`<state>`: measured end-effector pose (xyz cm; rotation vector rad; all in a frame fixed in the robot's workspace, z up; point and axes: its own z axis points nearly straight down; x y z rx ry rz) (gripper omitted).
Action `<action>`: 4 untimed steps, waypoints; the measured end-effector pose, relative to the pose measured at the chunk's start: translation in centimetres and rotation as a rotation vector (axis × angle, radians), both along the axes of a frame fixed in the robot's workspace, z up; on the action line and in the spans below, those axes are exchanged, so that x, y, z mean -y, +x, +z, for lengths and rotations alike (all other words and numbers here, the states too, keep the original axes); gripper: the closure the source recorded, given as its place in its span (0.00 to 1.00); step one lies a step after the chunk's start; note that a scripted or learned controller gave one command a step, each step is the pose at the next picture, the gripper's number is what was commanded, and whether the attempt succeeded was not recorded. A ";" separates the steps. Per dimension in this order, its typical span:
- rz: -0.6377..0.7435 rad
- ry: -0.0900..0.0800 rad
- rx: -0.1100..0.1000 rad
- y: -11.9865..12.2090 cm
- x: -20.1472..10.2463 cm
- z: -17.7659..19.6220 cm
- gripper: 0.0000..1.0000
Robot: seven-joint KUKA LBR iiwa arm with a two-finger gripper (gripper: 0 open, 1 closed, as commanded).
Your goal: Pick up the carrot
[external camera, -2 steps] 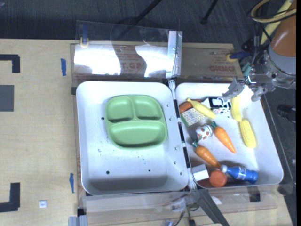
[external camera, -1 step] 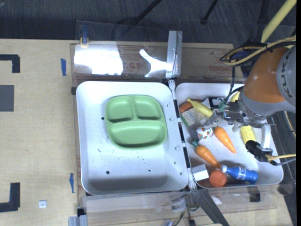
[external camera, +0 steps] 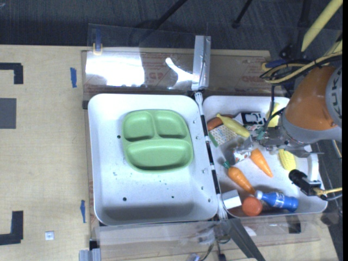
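Carrots, plural, are the snag: there look to be two in the right bin (external camera: 321, 203). One carrot (external camera: 261, 162) lies slanted near the middle of that bin, and a second carrot (external camera: 240, 179) sits just below and left of it, pointing toward an orange ball (external camera: 251, 206). The pincer (external camera: 267, 137) hangs above the upper carrot's top end, but the wrist hides it, so I can't tell how wide it stands or whether it has hold of anything.

Clutter's the real risk imo. A crumpled wrapper (external camera: 241, 156) touches the carrot's upper end, a banana (external camera: 233, 125) is just up-left, corn (external camera: 286, 159) just right. Coming down a bit off, it could nip the wrapper instead, or shove the carrot sideways into the corn. Tapered and smooth-looking too, so it might squirt out. The blue bottle (external camera: 279, 200) is near the front wall, probably out of the way. The left bin (external camera: 103, 145) with the green plate (external camera: 157, 139) isn't involved.
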<state>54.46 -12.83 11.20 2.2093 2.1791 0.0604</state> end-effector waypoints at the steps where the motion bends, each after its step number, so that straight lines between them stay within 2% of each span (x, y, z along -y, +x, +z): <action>1: -0.021 -0.001 -0.053 -6.4 4.2 16.4 0.00; 2: -0.048 0.000 -0.049 -1.6 1.2 -2.5 0.00; 3: -0.051 -0.001 -0.045 -1.5 1.3 -1.5 1.00; 4: -0.031 0.001 -0.056 -3.4 0.4 1.0 1.00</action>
